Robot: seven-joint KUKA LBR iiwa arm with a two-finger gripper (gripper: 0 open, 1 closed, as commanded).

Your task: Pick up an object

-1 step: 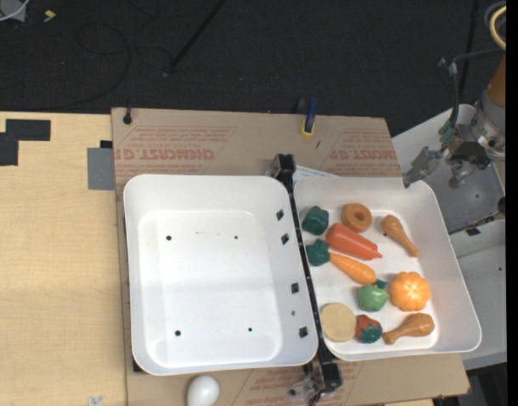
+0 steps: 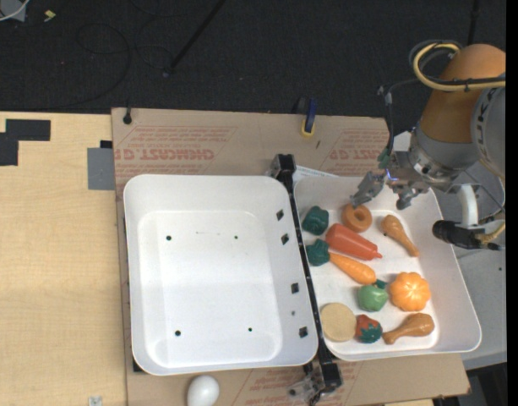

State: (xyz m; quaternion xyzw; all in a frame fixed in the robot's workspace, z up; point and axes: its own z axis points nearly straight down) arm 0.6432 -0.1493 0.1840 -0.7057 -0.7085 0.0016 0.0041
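Note:
The right bin point(image 2: 457, 290) holds toy food: a brown doughnut ring point(image 2: 357, 218), a tan drumstick-like piece point(image 2: 397, 232), a red pepper point(image 2: 353, 242), an orange carrot point(image 2: 353, 268), two dark green pieces point(image 2: 315, 221), a green apple point(image 2: 373, 296), an orange pumpkin point(image 2: 409, 291), a tan disc point(image 2: 336, 320), a red and green piece point(image 2: 368, 329) and a brown drumstick point(image 2: 409, 328). My gripper point(image 2: 387, 191) hovers open over the bin's far edge, just above the doughnut ring and the tan piece, with nothing between its fingers.
The left bin point(image 2: 149, 227) lies beside it, joined by a black clamp strip point(image 2: 294, 252). A white ball point(image 2: 204, 390) rests on the cardboard in front of the left bin. A blue and yellow clip point(image 2: 308, 118) stands at the cardboard's far edge.

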